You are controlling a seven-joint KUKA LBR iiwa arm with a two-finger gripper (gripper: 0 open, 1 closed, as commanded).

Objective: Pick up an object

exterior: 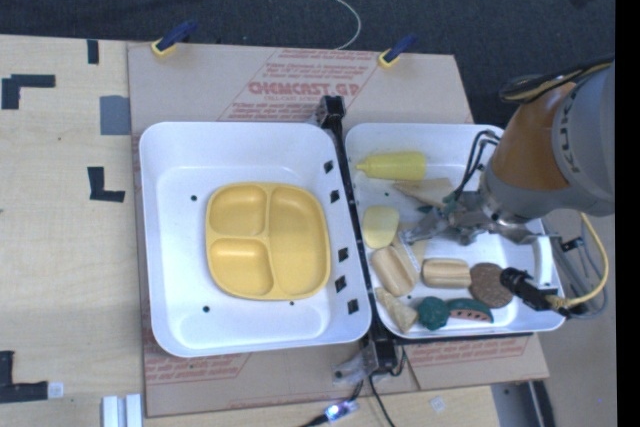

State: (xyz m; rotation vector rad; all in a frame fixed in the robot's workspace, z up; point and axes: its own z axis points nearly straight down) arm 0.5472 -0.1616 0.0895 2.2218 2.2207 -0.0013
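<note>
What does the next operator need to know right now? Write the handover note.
Gripper: low inside the right bin, among the toy foods; finger state unclear, nothing visibly held.
Right bin: yellow corn cob at the far end, pale yellow piece, two bread rolls, brown cookie, green piece at the near edge.
Left bin: yellow divided plate.
Done: arm reached in. Left: grasp and lift one object.

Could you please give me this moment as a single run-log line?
arm: over right bin | tool: low among food items, nothing seen held | yellow plate: in left bin | pick: not yet done
</note>
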